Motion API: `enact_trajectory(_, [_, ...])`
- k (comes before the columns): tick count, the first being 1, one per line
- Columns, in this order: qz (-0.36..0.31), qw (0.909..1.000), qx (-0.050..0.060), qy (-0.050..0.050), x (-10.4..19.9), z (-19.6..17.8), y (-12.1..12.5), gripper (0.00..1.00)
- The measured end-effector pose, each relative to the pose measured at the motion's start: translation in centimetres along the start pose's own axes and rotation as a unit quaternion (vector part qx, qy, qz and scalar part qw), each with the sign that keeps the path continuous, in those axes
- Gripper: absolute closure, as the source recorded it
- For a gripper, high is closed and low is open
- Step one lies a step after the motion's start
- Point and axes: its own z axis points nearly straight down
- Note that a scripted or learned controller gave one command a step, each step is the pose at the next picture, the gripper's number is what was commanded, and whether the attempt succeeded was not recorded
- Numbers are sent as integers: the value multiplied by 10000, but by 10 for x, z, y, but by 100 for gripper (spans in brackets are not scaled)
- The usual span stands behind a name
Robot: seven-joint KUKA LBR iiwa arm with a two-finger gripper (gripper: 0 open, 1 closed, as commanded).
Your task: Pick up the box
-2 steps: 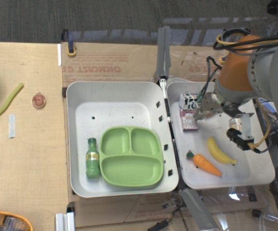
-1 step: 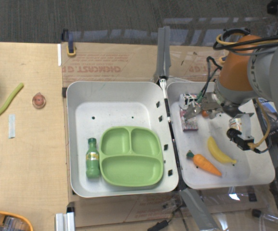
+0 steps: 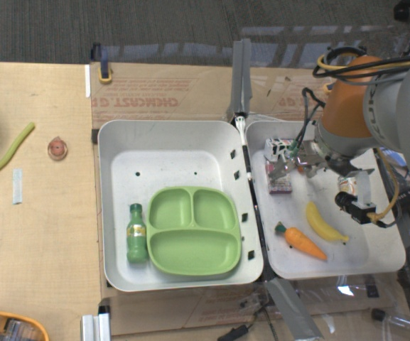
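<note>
Reaching in over the right bin, the gripper is seen right at the box, which sits in that bin's upper-left part, just beside the divider to the left bin. The box is small, whitish w/ pink/purple print, apparently tilted. Finger state can't be told: the tips are lost in clutter against the box, so contact vs. grasp isn't resolved.

Relative to the box: a banana lies below and to the right, a carrot further below; both are well apart from it. In the left bin a green divided plate and a green bottle are found, far from the box.

Handling, as judged: prob. light cardboard, stiff on edges but crushable on broad faces, w/ a smooth, maybe slippery print. It is best taken across the narrow sides, near mid-height, w/ moderate squeeze. Being close to the bin wall, little room is left on that side for a finger.
</note>
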Motion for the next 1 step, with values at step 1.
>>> enact_trajectory(1, [300, 9996, 0, 3, -6, 0, 13, 0])
